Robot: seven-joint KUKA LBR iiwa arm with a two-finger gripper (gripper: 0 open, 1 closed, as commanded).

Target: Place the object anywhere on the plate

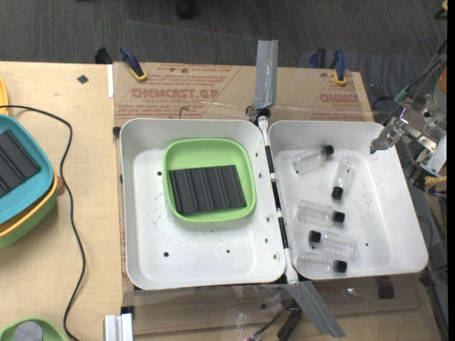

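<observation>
Looking down on two white bins side by side on the bench. Left bin (142, 261) carries a green plate (210, 155) in its upper middle, nearer the back wall than the front; a dark ribbed insert (208, 189) lies flat on the plate.

Right bin (398, 254) holds five clear vials with black caps, all lying on their sides: one (313, 159) near the back wall, one (343, 176) just right of it pointing toward the front, one (321, 212) mid-bin, two (330, 242) (320, 264) near the front edge. All are apart from the plate, across the divider between the bins. They're transparent against white, so the exact outlines are hard to trace.

Gripper (380, 142) sits at the right bin's back-right corner, above the rim, with the arm (426, 130) coming in from the right. It's small and side-on here, so I can't tell how the jaws stand. Nothing visible between them.

Teal tray stack (25, 176) sits at the bench's left edge with a black cable (71, 212) running past it. Cardboard sheet (185, 91) lies behind the bins, held by blue clamps (132, 62).
</observation>
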